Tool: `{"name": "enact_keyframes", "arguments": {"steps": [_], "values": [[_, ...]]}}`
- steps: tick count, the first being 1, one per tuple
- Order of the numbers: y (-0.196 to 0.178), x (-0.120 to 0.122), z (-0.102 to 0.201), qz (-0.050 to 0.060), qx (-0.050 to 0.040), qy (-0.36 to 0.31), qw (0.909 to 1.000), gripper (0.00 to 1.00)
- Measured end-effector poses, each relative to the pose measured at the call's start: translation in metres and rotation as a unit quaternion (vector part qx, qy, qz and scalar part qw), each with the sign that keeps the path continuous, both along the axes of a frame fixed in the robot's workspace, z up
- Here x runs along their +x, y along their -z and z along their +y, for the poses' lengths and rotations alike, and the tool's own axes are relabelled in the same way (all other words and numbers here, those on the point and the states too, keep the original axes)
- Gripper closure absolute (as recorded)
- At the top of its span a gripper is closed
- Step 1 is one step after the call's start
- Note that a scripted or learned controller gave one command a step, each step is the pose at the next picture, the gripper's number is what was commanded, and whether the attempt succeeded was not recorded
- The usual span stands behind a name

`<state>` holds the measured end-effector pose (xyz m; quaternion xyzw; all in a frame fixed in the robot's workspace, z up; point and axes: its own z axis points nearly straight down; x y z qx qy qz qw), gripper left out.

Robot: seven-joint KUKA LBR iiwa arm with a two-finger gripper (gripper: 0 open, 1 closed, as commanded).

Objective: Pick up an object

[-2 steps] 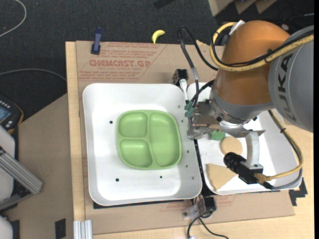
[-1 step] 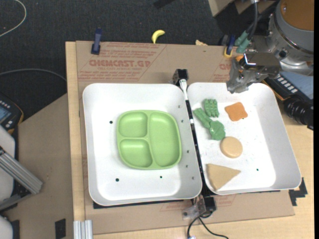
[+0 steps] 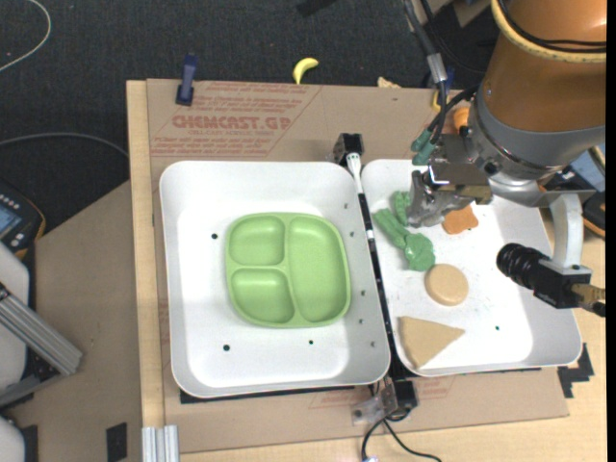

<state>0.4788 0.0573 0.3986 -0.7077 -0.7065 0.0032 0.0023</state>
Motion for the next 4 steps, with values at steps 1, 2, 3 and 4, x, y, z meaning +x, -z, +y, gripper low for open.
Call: {"name": "enact_keyframes", "arguments": {"steps": [1,2,3,4], "values": [[0.026,0.0,0.061,-0.001,0.0009,-0.004,1.0,1.0],[0.014,0.001,0.058,-0.004,0.0007,-0.002,1.0,1.0],[0.087,0.0,0.06,0.0,-0.0002,0.0,1.0,1.0],[0.125,0.025,-0.024,-0.001,-0.0009,0.004,1.0,1.0]]}}
